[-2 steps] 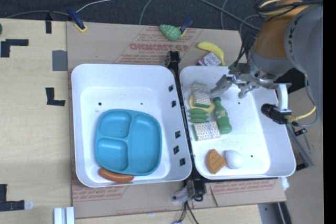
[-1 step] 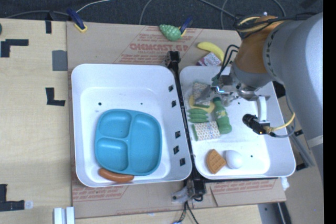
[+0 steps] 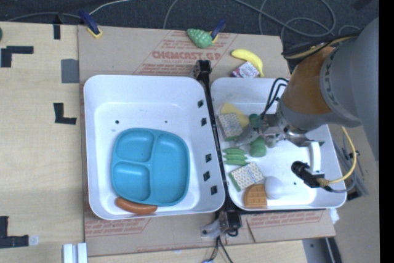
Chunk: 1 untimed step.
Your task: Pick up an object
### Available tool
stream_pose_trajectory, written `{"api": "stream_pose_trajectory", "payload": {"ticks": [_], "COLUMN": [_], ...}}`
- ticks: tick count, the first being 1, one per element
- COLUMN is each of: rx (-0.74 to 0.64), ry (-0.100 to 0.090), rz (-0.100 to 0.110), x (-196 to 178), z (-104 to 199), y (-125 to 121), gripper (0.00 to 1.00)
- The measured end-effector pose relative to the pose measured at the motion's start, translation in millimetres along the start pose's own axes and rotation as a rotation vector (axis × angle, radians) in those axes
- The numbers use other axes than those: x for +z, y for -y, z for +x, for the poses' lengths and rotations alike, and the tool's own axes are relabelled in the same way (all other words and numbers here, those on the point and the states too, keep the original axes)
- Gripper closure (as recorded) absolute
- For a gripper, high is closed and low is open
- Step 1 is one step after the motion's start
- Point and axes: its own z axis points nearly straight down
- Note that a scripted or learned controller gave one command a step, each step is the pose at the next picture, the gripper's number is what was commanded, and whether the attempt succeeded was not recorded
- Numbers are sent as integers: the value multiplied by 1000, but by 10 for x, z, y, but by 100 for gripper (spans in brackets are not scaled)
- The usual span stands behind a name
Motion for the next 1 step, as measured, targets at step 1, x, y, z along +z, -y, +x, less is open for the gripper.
{"api": "stream_pose_trajectory", "payload": {"ticks": [1], "rx": [0], "ry": [2], "rz": [-2], "x": [-98], "z": [-6], "y": [-6], "gripper": [100]}}
